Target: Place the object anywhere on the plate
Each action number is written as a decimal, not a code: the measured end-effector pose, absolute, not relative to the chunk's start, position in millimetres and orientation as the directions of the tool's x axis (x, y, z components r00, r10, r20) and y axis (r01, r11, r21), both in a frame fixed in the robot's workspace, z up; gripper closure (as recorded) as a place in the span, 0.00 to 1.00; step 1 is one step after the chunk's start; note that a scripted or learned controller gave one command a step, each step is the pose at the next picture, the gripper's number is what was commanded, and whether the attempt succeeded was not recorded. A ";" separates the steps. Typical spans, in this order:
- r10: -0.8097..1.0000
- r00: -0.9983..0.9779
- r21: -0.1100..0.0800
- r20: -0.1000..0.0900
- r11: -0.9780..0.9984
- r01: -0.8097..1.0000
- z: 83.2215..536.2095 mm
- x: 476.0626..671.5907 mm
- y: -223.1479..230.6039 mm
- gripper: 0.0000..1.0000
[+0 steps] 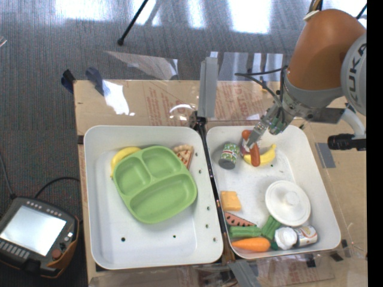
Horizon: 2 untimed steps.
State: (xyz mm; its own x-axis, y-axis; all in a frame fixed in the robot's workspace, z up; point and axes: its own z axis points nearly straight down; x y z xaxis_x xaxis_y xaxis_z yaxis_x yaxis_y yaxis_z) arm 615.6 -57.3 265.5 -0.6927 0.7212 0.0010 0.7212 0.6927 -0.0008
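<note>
Left bin (102, 232): green plate (155, 183), a yellow piece (122, 156) and a pizza slice (185, 155) behind it. Right bin (320, 196): my gripper (250, 140) hung over hot dog (255, 155) and banana (267, 155), can (228, 155) just beside.

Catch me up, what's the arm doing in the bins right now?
The gripper is down in the back of the right bin, right at the toy hot dog lying against the banana, beside a small can. Whether it has anything gripped is unclear from this angle. The green divided plate sits in the left bin with nothing on it; a yellow piece and a pizza slice poke out from behind it.
</note>
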 end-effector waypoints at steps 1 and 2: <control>0.491 -0.871 -0.002 0.005 0.871 0.491 194.1 568.4 14.2 1.00; 0.362 -0.932 0.001 0.000 0.932 0.362 206.5 601.3 73.9 1.00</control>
State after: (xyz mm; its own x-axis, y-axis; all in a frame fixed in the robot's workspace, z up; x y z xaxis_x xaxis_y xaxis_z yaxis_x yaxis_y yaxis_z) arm 601.3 73.9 206.5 -0.9321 0.3623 0.0003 0.3623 0.9321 0.0012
